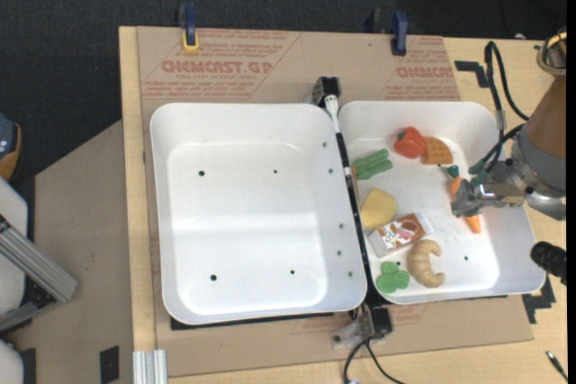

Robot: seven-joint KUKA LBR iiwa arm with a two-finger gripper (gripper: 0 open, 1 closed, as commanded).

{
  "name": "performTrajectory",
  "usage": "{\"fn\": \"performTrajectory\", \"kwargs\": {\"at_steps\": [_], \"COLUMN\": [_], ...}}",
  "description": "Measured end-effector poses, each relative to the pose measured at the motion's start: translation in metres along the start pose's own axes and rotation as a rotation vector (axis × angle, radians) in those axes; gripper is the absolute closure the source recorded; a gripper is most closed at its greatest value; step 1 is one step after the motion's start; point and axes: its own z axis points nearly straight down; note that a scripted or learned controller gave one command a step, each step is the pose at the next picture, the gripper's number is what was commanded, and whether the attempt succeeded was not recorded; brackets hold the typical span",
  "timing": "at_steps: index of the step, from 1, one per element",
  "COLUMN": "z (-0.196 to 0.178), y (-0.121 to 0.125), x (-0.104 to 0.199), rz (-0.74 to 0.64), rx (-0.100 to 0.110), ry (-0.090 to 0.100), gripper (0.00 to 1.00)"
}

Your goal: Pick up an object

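Highest above the bench and so closest to the lens: grey arm (545,153), entering across the right-hand rim of the right bin (450,117). Beneath everything, brown board (270,58) with red lettering, extending past the right bin on all sides. Touching the right bin's left rim: left bin (243,211), white and shallow, alike in shape. Over the right bin's right half, low above the floor: gripper (470,200), dark and metallic; apart or together, cannot tell from this angle. On the right bin's floor, by size: tan croissant (426,263) near its front rim; yellow wedge (378,207) close to its left rim; red-and-white packet (399,234) between wedge and croissant, touching or nearly touching both; green block (371,165) by the left rim, farther back; red piece (409,142) toward the back rim, with an orange-tan piece (438,150) just beside it; flat green shape (392,280) at the front rim, against the croissant. Smallest: orange object (474,224), narrow, bright and carrot-like, lying in the right bin's right half directly under the gripper, showing at the gripper's front edge, its middle hidden. Gripped or merely lying below: cannot tell.
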Motion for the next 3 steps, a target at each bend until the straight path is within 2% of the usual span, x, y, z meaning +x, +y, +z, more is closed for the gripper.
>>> {"fn": "performTrajectory", "kwargs": {"at_steps": [1, 2, 3], "z": [0.041, 0.107, 0.030], "y": [-0.001, 0.005, 0.002], "x": [0.017, 0.002, 0.115], "rz": [-0.002, -0.001, -0.015], "rx": [0.008, -0.020, -0.007], "ry": [0.005, -0.006, 0.007], "gripper": [1.00, 1.00, 1.00]}}
